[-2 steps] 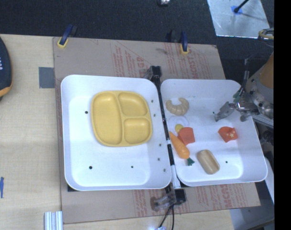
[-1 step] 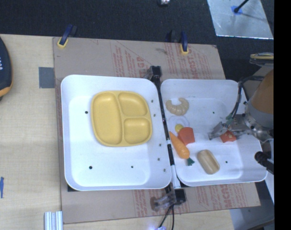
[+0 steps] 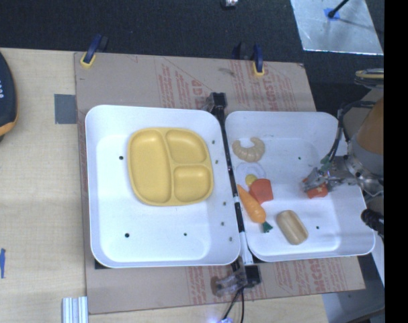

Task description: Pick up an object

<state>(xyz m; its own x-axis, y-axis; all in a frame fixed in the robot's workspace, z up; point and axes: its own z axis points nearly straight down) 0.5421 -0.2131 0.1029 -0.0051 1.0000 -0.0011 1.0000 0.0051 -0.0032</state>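
- Arm enters from the right, wrist bent low over the right bin.
- Tool points left, fingers pinching a small red object near the bin's right side.

The arm shows a rounded orange-brown segment at the wrist, with pale grey housing below it and a light grey part above. Black cables loop down its side in thin curves towards the wrist. The tool is a small cluster of dull grey metal parts with darker joints, compact and angular. A red-orange patch sits at its tip. A round black piece lies lower on the body. Finer markings and screws are too blurred to make out.
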